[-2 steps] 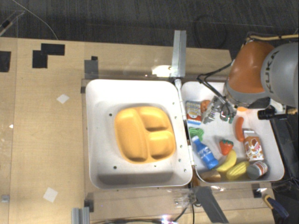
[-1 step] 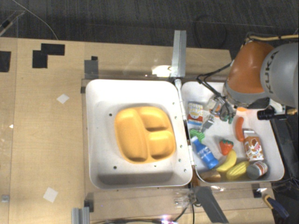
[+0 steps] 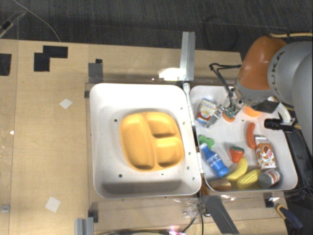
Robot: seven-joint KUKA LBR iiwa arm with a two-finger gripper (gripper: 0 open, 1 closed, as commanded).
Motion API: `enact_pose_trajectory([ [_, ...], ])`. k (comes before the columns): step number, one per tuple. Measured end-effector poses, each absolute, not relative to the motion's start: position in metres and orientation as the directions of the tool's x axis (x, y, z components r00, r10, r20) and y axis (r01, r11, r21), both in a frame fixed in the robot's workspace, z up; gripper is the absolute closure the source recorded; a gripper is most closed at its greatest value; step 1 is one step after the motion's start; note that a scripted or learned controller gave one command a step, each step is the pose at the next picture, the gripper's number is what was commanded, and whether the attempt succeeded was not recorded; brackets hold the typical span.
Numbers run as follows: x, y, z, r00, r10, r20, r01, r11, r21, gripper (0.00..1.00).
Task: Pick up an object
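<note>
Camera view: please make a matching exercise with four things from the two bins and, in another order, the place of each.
Things:
1. yellow tray
2. blue bottle
3. banana
4. juice carton

Places:
A. right bin, near its right wall
B. left bin, in the middle
C. right bin, near its left wall
D. right bin, near its front wall, just right of the blue bottle

Pairs: 1-B, 2-C, 3-D, 4-A

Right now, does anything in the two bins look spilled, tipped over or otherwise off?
Nothing looks spilled or damaged. The yellow divided tray lies flat in the left bin. The right bin holds a loose jumble, with a blue bottle, banana and carton lying on their sides.
</note>
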State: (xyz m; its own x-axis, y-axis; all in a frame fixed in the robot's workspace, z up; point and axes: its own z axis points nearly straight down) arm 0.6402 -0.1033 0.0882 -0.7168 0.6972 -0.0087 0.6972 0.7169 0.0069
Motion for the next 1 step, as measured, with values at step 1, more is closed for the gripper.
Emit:
enact_pose_trajectory([
  [1,0.6119,-0.149,0.0888,-0.759,0.651,-0.011,0.651,0.759,0.005,0.0],
])
